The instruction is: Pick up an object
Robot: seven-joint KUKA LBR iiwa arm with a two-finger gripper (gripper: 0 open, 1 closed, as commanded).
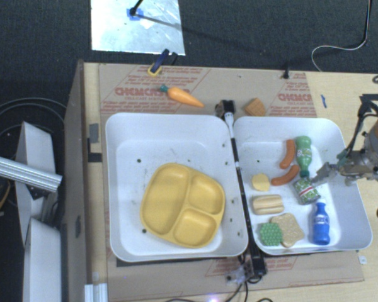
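Two-finger metal gripper (320, 173) reaches into right shallow white plastic bin (349, 145); tip just beside small green-capped jar (307, 192). Jaw state: cannot tell. Left white bin (123, 140) holds 1 yellow 3-compartment plastic tray (183, 204).

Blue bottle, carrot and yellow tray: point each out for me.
Blue bottle (320, 223), camera view, middle of its body.
Carrot (184, 96), camera view, orange body.
Yellow tray (183, 204), camera view, central divider ridge.
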